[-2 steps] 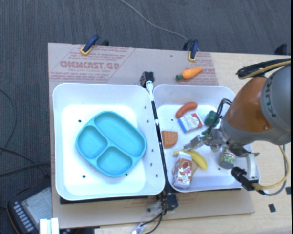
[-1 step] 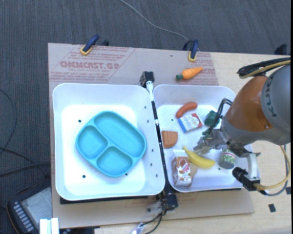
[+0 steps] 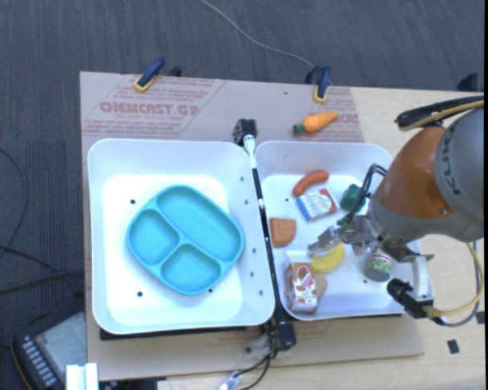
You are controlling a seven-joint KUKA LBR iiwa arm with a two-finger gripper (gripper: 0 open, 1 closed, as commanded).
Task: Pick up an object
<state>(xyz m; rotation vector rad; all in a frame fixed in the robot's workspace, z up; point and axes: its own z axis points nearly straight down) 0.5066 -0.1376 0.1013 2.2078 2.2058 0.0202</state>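
Camera view | gripper (image 3: 332, 240) jaw state: cannot tell | banana (image 3: 328, 257) just below jaws, long axis slanting up-right | arm from right

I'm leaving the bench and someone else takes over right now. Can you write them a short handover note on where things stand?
Gripper: low in the right bin, over the yellow banana-like toy; finger state unclear, nothing visibly held.
Right bin also holds a red sausage, a blue-and-white carton, a waffle-like square, a brown packet and a small can.
Left bin holds a blue divided plate.
A toy carrot lies on the board behind the bins.
Done: arm positioned in the bin.
Left: grasp and lift an object.
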